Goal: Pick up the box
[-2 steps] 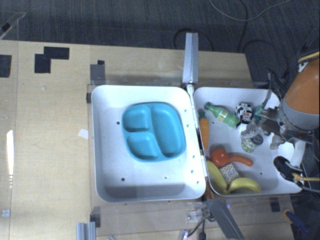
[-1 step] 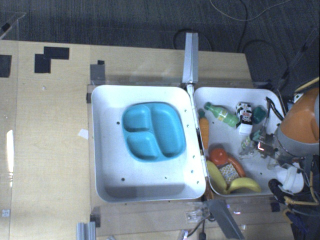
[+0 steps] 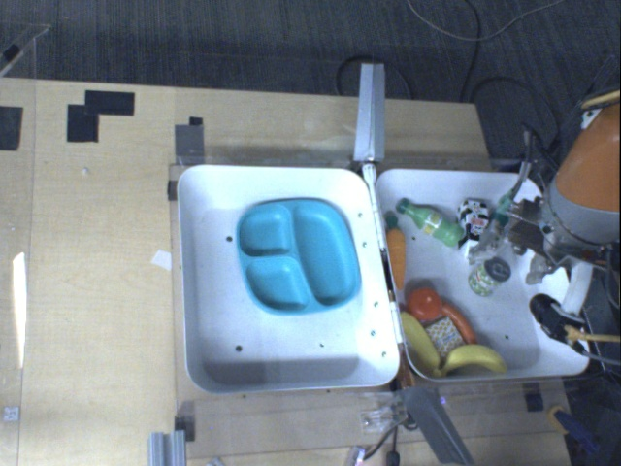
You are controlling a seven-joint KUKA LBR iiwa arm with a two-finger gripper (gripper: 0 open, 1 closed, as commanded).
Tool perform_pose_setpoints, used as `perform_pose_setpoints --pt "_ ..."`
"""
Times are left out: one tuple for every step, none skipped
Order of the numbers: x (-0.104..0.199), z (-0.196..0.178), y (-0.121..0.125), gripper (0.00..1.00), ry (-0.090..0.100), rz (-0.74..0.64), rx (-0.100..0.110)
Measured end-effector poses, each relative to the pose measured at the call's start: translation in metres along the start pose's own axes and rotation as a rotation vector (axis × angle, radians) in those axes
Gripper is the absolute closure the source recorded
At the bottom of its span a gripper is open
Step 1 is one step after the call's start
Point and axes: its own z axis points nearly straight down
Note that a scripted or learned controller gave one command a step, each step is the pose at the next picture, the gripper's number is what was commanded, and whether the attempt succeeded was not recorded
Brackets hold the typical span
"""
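Observation:
A small black-and-white box (image 3: 473,216) lies in the right bin (image 3: 524,352) near its far wall, just right of a green bottle (image 3: 430,222). A second small box with a speckled grey face (image 3: 444,335) sits between two bananas (image 3: 456,354) at the bin's near side. My gripper (image 3: 497,248) hangs over the middle of the right bin, close to the black-and-white box and just above a small clear jar with a dark lid (image 3: 486,276). Nothing can be made out between its fingers.
The left bin (image 3: 204,260) holds a blue divided plate (image 3: 296,253). In the right bin an orange carrot (image 3: 396,256) lies along the left wall and a red tomato (image 3: 424,302) sits beside the bananas. The grey arm with its orange band (image 3: 589,168) comes in over the right wall.

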Motion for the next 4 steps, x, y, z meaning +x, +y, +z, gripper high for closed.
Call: perform_pose_setpoints --pt "0.001 -0.011 0.001 1.00 0.001 -0.006 -0.003" --pt "0.000 0.090 0.021 1.00 0.000 0.117 -0.001" --pt "-0.043 0.120 0.043 1.00 0.003 0.271 -0.003" --pt "-0.044 0.121 0.043 0.00 0.000 0.273 -0.005"
